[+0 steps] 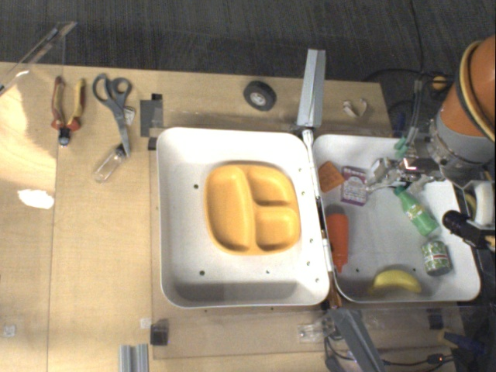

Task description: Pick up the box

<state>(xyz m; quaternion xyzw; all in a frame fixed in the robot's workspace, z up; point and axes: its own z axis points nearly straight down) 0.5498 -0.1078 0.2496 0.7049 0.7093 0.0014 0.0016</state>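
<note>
Camera view: we see the pincer low over the right bin, and we cannot tell how it is set. Just to its left lies the box, small, purple and white, apart from it, beside an orange packet. Below the pincer we see a green bottle, a can, a banana and a carrot; far left, the other bin holds a yellow tray.

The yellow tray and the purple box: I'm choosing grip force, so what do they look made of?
The yellow tray looks like moulded plastic: smooth, soft sheen, rounded compartments. The purple box seems printed cardboard: flat, matte faces, though it is too small to be sure.
</note>
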